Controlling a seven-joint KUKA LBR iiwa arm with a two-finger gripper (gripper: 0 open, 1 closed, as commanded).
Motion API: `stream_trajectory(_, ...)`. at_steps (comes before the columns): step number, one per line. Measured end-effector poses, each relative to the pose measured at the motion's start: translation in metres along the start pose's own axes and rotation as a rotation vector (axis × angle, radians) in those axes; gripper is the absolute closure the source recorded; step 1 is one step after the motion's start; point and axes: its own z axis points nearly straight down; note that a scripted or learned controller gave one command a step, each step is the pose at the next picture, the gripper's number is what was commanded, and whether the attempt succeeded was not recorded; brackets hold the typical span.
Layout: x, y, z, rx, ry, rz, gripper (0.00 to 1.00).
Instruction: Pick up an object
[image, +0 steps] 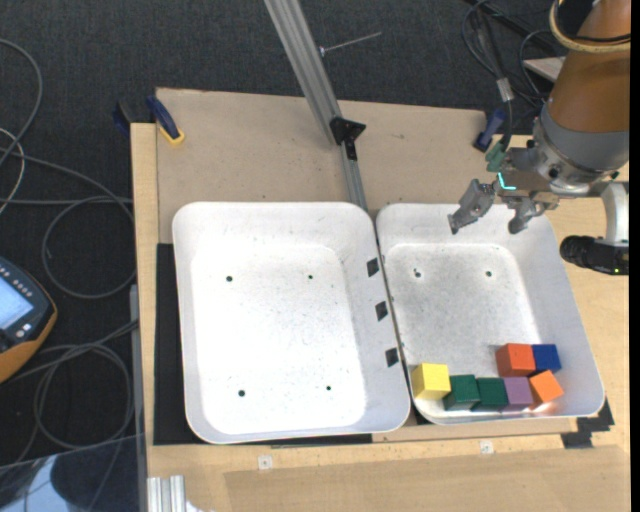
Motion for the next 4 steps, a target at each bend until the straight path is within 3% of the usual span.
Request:
stream_trajectory(1,0.000,0.001,-0.003,-0.005,-0.001,0.000,0.00)
stream_trajectory(4,-0.006,-0.002,0.174,0.002,0.000,0.001,0.00)
